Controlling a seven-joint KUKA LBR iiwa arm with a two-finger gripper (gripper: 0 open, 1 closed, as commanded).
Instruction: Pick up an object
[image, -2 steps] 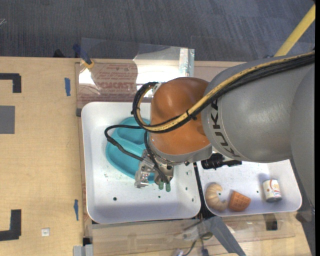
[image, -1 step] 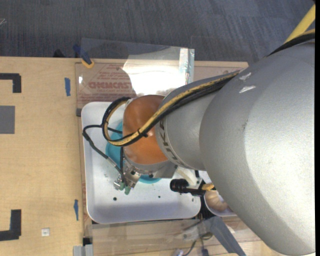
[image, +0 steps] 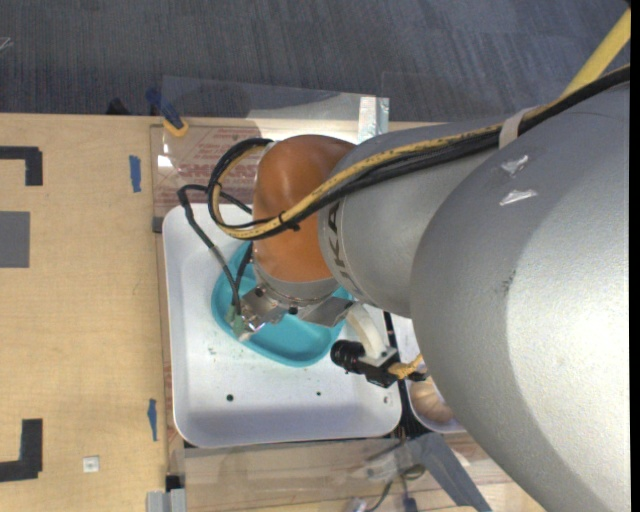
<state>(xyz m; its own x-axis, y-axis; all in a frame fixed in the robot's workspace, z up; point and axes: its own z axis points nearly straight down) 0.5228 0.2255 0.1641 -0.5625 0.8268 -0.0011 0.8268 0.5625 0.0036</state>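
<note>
One teal bowl (image: 290, 340) lies in the white bin (image: 200, 400) on the bench (image: 80, 300), and we see the gripper (image: 243, 322) down at its left rim; whether the jaws are apart or together we cannot tell.

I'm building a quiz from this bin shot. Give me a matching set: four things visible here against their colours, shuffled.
Things:
1. bowl
2. bin
3. wrist band
4. tape strips

Colours:
A. white
B. orange
C. blue
D. teal

Pairs: 1-D, 2-A, 3-B, 4-C
</note>
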